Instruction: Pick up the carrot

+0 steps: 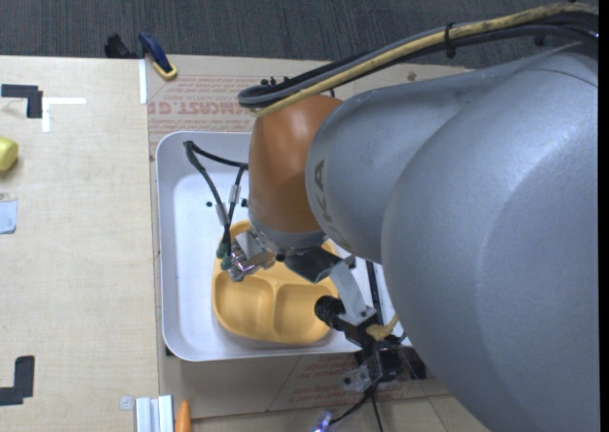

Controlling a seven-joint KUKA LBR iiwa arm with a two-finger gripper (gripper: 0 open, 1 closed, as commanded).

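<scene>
Grey robot arm fills the right half of the frame, reaching in from the right, with a black and yellow cable running along its top edge. Pale wooden bench covers the left side. A shallow white bin sits at centre left, its right part hidden beneath the arm. The arm's orange band hangs over the middle of the bin. A yellow divided dish lies in the bin's lower half. The gripper, a small metal assembly below the orange band, is low over the dish's upper left rim; whether it is released or clenched cannot be told, and nothing can be seen in its grasp. Thin black wires run from the bin's upper left down to the gripper. A blue and yellow clip lies at upper left, and a yellow object at the left edge. A small orange sliver shows at the bottom edge, outside the bin and well below left of the gripper; whether it is the carrot cannot be told.
</scene>
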